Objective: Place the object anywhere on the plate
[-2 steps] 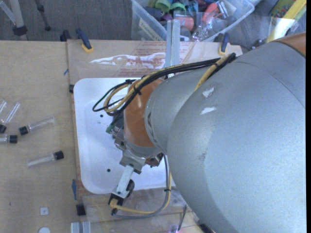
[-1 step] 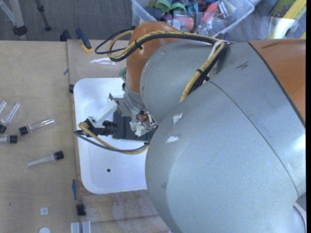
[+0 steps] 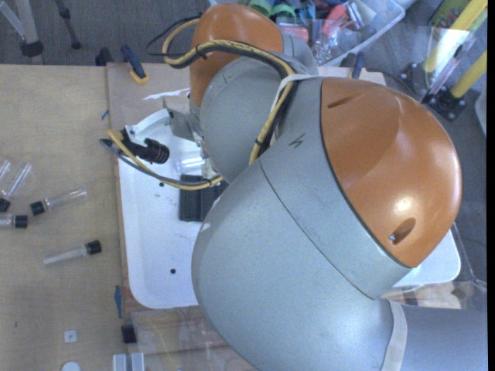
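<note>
Grey and orange, the arm [image 3: 325, 207] loomed over most of the white bin [image 3: 147, 246], hiding the plate and the object, so their places could not be told; the gripper [image 3: 193, 199] sat low over the bin, its state impossible to tell. Clear vials [image 3: 69, 252] lay on the wooden table [image 3: 54, 114] to the left; a tub of coloured clutter [image 3: 325, 6] stood beyond.

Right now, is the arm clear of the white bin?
No, the arm hangs over the white bin and covers most of it, leaving its left part showing.
</note>
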`<state>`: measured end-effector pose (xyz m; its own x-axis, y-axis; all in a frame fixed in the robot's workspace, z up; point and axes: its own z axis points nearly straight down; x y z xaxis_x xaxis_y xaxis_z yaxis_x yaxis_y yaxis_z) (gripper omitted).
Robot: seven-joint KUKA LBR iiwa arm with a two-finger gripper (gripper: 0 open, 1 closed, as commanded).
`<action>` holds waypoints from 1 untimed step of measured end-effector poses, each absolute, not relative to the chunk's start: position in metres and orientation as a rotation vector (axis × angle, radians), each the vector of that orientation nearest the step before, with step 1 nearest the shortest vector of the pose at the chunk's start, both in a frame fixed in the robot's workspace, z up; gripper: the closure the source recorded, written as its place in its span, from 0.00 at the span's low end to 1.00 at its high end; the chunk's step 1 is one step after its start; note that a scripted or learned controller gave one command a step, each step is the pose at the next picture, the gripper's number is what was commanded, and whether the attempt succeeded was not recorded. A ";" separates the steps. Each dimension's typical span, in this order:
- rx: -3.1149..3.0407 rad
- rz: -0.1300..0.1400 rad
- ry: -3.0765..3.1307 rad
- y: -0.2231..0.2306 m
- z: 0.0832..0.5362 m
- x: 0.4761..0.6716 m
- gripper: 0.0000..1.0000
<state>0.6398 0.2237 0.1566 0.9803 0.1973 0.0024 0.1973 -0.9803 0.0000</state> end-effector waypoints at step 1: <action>-3.020 0.005 -0.867 0.225 0.205 0.654 1.00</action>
<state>0.6538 0.2254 0.2049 0.8479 0.5302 -0.0033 0.5302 -0.8479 -0.0004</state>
